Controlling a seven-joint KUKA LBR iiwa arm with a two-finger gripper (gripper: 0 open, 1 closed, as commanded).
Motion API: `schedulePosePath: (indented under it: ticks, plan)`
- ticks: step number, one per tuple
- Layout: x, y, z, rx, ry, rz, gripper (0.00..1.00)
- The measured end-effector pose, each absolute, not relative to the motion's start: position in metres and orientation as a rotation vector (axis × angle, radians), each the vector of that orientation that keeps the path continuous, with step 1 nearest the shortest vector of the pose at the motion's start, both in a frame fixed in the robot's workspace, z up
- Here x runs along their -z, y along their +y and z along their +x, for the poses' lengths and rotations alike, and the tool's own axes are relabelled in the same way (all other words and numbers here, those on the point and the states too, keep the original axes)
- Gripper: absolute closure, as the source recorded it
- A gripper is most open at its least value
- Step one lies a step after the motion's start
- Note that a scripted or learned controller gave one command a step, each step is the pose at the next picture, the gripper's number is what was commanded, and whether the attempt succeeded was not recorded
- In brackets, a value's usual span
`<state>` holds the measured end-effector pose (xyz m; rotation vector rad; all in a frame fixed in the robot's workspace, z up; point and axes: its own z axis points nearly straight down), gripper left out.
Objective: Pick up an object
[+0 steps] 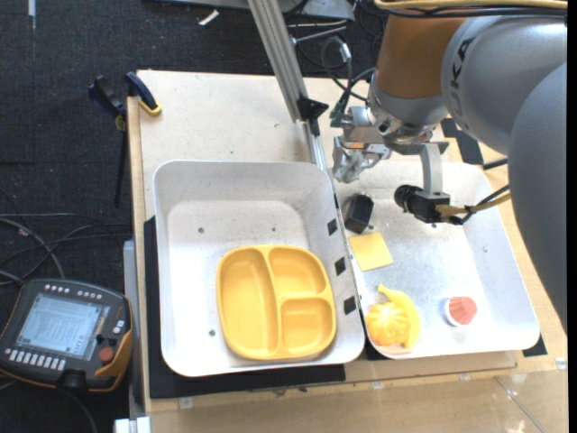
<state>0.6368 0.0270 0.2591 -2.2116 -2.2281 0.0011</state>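
Observation:
My gripper hangs over the far left corner of the right bin, below the orange band of the wrist. A small black block lies just in front of it on the bin floor, apart from it. Nearer the front lies a flat yellow square. A crumpled yellow item rests at the front left of that bin, and a small red and white piece sits to its right. Nothing hangs from the gripper.
The left bin holds a yellow divided plate. A slanted metal rail runs down to the wall between the bins. A black cable fitting hangs off the arm over the right bin. A teach pendant lies off the bench, front left.

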Motion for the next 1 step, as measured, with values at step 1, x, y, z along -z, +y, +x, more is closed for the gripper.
schedulePosePath:
  ticks: [1]
  plan:
    - [-0.2508,0.0885,0.6524,0.003,-2.231,-2.212,1.00]
